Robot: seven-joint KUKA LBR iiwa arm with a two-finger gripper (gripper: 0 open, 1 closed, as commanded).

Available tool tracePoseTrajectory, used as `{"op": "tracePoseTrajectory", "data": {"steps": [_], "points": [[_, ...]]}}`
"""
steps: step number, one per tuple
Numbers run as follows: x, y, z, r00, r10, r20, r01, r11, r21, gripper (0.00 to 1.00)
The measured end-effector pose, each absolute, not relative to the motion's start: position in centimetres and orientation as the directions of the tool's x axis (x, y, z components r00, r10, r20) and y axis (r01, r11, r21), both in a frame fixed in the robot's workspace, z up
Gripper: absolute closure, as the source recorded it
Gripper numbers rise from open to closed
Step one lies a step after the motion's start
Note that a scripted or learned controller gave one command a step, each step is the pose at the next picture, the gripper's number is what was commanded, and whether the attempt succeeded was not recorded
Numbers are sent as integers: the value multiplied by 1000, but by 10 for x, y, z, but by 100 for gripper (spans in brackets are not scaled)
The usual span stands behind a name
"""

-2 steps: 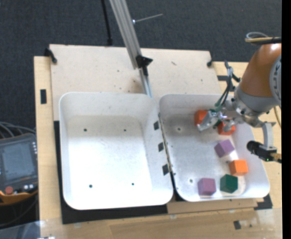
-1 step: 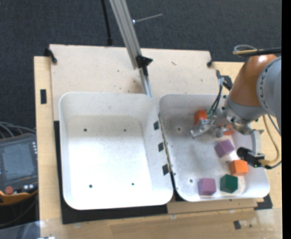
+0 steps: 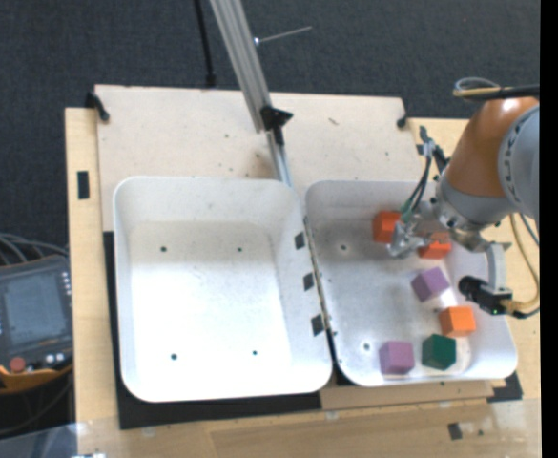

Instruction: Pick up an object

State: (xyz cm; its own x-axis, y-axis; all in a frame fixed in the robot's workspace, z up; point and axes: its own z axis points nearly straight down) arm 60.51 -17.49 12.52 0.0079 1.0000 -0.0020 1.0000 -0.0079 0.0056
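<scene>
My gripper (image 3: 405, 243) hangs low over the back part of the right bin (image 3: 355, 284), reaching in from the right. A red-orange block (image 3: 385, 224) lies just left of it, and a second red-orange block (image 3: 436, 249) just right of it, partly covered by the wrist. Whether either block is touched is unclear. Further forward lie a light purple block (image 3: 430, 283), an orange block (image 3: 458, 321), a green block (image 3: 439, 351) and a purple block (image 3: 396, 357).
The left bin (image 3: 212, 284) sits beside the right one, with a shared raised wall between them. A slanted metal rail (image 3: 245, 55) rises behind the bins. A teach pendant (image 3: 26, 313) lies off the bench to the left.
</scene>
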Motion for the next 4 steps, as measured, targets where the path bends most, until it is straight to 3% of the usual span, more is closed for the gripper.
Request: {"op": "tracePoseTrajectory", "data": {"steps": [2, 3, 4], "points": [[604, -191, 251, -1, 1000, -4, 1000, 1, 9, 100], [605, -192, 279, -2, 1000, -2, 1000, 2, 5, 100], [603, -144, 280, -6, 1000, 0, 1000, 6, 2, 100]]}}
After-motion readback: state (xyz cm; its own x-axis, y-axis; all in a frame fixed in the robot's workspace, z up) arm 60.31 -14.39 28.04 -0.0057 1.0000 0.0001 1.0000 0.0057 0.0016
